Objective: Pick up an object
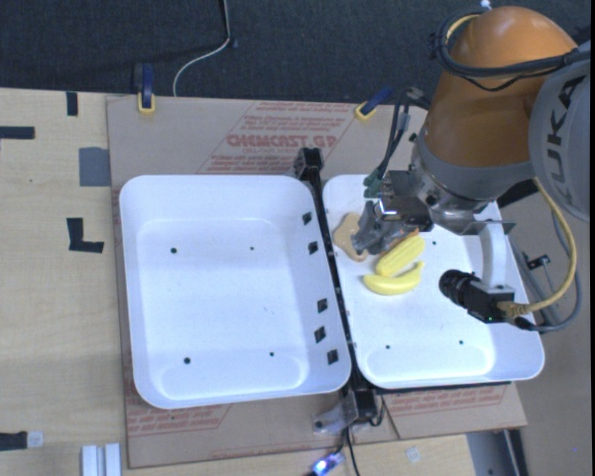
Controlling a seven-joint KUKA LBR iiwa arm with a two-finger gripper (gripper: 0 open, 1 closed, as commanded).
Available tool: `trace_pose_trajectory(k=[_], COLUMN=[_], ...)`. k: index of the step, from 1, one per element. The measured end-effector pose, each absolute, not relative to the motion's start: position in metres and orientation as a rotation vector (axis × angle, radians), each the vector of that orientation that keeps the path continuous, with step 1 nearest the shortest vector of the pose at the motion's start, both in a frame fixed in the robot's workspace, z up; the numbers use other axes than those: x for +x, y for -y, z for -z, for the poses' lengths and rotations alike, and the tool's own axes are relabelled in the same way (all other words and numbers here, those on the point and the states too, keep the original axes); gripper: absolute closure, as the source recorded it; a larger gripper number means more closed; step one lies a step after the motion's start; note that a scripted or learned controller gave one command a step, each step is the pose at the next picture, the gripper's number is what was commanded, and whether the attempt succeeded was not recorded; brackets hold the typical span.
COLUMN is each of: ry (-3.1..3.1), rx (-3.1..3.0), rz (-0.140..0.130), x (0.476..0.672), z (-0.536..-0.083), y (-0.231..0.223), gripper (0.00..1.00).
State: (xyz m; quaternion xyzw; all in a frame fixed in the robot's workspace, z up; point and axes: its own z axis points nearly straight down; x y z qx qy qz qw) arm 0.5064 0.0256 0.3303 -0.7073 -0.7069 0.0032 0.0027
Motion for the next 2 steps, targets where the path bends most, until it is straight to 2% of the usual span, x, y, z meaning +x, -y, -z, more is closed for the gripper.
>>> trace_pose_trajectory(k=[1,2], ry=[2.236,2.220], rx=[-2.221,-2.212], rz=[0.023,-0.015], x=[0.530,0.481], z=[-0.500,-0.407], y=[-0.072,-0.093], gripper=[1.00,1.00])
